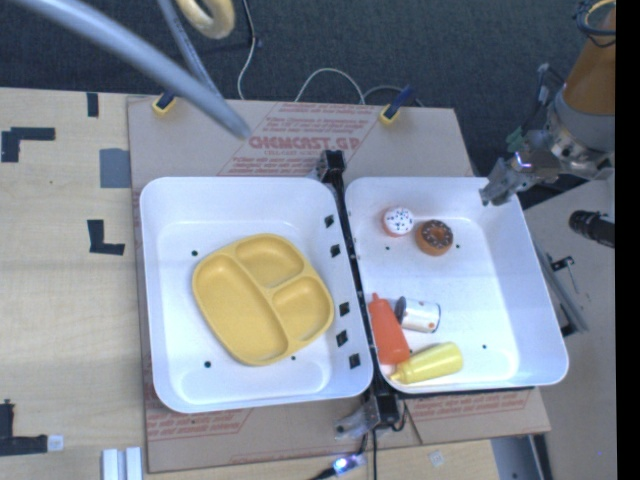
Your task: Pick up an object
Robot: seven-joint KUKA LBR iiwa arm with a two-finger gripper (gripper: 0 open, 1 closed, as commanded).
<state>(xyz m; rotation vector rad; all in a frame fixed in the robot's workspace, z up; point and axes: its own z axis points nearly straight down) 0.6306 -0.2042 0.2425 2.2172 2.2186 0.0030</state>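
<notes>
Camera view: gripper [497,190] hovers at the right white bin's [540,298] rim — finger state unclear — round brown chocolate doughnut [435,237] nearest, likely target.

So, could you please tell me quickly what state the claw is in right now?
Claw: cannot be told; it sits at the upper right rim of the right bin, with nothing visibly held.
</notes>
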